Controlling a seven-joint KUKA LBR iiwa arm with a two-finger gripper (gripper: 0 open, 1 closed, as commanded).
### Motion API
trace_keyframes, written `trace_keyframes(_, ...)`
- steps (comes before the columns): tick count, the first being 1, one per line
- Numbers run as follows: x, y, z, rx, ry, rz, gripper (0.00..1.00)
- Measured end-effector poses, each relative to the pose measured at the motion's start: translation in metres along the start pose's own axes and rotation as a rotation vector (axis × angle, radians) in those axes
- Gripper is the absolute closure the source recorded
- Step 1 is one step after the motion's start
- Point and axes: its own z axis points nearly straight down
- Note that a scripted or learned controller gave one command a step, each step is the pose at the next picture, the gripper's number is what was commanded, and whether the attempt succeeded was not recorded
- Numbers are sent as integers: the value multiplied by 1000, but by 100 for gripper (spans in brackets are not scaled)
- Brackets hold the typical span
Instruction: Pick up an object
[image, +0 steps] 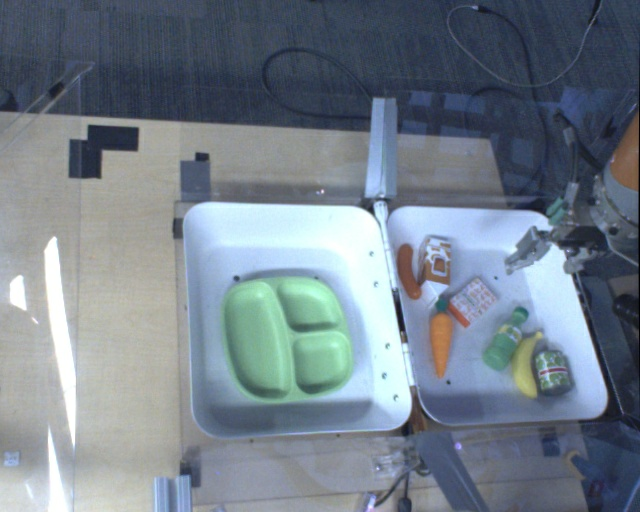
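The right bin (560, 405) holds several objects: a red sausage (406, 272), a small brown and white box (435, 258), a red checkered packet (472, 298), a carrot (441, 340), a green bottle (505, 340), a yellow banana (524, 367) and a dark can (551, 370). My gripper (549, 252) hangs over the upper right part of this bin, above and to the right of the checkered packet. Its fingers are spread open with nothing between them.
The left bin (200, 300) holds a green divided plate (288, 335). A metal divider post (381, 150) stands behind the seam between the bins. Black cables (330, 75) lie on the floor beyond the bench.
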Motion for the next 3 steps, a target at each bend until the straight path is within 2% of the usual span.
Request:
trace_keyframes(1, 59, 4, 100, 0, 0, -101, 0)
trace_keyframes(2, 57, -27, 184, -6, 0, -31, 0)
trace_keyframes(3, 57, -24, 172, -13, 0, -33, 100)
